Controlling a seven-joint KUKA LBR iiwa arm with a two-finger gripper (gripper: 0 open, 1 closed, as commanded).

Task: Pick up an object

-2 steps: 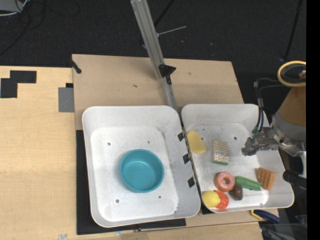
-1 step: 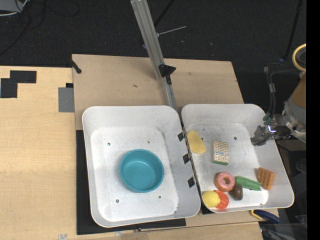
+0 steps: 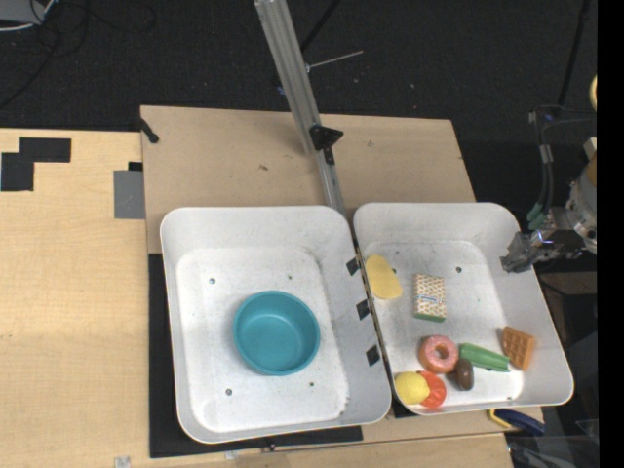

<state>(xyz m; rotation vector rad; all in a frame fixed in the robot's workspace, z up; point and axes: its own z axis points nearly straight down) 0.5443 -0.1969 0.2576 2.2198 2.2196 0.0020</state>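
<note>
The tool (image 3: 519, 254) hangs at the right rim of the right bin (image 3: 458, 217), dark and small against the black background, and I cannot tell if it is open or closed; nothing is seen in it. The arm comes in from the right side, and only its last part near the wrist is in the frame, low and nearly level with the bin's upper right corner, so the tool is above the rim and not above the objects. The things to pick lie lower in this same bin: a yellow piece (image 3: 382, 278) by the left wall, a small patterned box (image 3: 429, 296) just beside it, a pink donut (image 3: 439, 353), a green piece (image 3: 485, 358), a dark brown piece (image 3: 464, 375), an orange waffle (image 3: 519, 346) near the right wall, and a yellow and red fruit (image 3: 420, 389) at the front corner. The left bin (image 3: 195, 232) holds a teal bowl (image 3: 277, 332). In my judgement the risk is the crowding at the front: donut, green piece and brown piece are touching or nearly so, and a descent there can push them apart or catch two. The waffle is near the wall, so the tool may hit the rim. The box stands more free and seems the safer choice.
</note>
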